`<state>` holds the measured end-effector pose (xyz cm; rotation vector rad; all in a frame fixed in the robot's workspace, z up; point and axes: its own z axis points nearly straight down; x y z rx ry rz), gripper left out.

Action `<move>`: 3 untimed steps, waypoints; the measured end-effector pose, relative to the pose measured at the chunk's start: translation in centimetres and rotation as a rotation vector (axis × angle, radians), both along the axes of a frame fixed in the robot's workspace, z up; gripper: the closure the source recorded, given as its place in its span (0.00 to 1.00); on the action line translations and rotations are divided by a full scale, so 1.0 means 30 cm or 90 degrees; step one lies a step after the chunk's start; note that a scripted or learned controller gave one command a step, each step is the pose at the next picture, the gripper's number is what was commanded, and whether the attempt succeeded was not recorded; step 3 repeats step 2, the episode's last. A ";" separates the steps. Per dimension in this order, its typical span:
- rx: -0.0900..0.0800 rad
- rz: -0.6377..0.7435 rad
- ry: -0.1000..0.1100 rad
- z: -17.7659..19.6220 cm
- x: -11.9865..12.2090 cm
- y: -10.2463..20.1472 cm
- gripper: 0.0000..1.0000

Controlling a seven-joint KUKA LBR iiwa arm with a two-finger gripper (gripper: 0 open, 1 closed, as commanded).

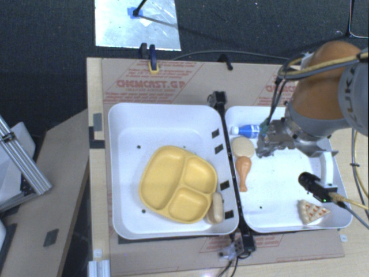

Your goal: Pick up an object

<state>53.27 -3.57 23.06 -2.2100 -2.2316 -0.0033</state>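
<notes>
Brown bench (190, 77) – two white bins (124, 154) (dark floor).

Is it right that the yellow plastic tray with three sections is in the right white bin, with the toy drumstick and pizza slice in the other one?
Not quite. The camera view shows the yellow plastic tray with three sections lying in the left white bin, not the right. The orange toy drumstick and the toy pizza slice are in the other bin, the right white bin.

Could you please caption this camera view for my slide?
Grey-and-orange arm's gripper hovers by a toy chicken drumstick in the right white bin.
</notes>
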 end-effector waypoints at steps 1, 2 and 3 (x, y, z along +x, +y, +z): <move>0.001 0.001 0.000 0.003 -0.030 0.210 1.00; 0.000 0.001 0.001 -0.039 -0.036 0.407 1.00; 0.000 0.001 0.001 -0.039 -0.036 0.407 1.00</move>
